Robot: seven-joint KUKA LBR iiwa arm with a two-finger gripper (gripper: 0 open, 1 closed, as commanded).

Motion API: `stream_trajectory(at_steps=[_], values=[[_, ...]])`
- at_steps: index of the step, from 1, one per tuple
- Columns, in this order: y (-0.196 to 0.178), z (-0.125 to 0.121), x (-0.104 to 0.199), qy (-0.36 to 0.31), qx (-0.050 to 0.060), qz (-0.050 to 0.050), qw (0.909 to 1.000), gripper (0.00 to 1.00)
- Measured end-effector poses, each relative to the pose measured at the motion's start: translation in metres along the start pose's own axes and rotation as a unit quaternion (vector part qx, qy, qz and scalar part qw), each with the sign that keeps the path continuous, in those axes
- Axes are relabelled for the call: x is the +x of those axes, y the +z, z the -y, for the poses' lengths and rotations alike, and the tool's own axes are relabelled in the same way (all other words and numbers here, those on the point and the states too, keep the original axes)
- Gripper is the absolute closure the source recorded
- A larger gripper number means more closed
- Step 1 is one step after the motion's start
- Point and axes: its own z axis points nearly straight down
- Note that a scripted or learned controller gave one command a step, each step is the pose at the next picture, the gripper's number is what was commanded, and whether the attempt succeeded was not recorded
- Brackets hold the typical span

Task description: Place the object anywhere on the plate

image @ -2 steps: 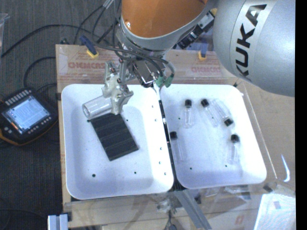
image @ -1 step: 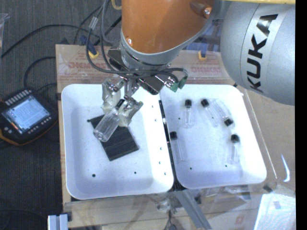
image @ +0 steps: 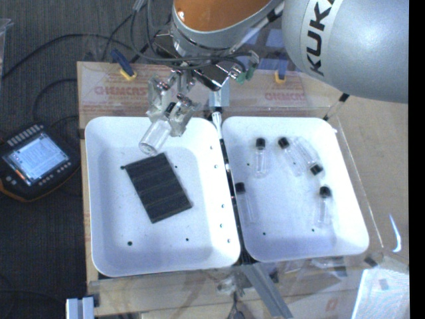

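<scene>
Vial is what we're looking at first: clear glass, tilted, hanging over the back of the left bin just past the far corner of the dark ribbed plate, which is lying flat mid-bin. We're seeing the gripper pinching it, fingers closed around its upper end. Over in the right bin several more black-capped vials are lying scattered. Off to the left, a handheld screen unit is sitting on dark carpet.
</scene>
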Motion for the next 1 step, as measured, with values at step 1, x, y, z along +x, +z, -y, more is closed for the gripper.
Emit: stream_trajectory(at_steps=[1], values=[[-0.0075,-0.0090,-0.0141,-0.082,0.000,0.000,0.9967,1.00]])
